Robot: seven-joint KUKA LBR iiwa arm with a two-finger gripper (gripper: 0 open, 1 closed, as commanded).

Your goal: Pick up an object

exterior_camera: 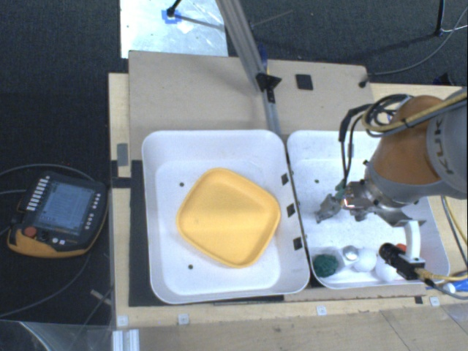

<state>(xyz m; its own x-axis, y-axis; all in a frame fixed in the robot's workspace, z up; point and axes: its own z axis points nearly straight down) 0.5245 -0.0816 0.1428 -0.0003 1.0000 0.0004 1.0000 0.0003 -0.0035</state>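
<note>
In the right bin (307,159), the gripper (330,207) hangs above bare floor near the middle, fingers spread, nothing between them. Along the near wall lie a dark green object (326,262), a small silver piece (350,254) and white items (373,263), close together. The left bin (157,196) holds a yellow square plate (229,216), lying flat.

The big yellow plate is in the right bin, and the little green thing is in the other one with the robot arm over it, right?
Not quite. The camera view shows the yellow plate in the left bin. The little green thing is in the right bin, where the arm's gripper is.
</note>
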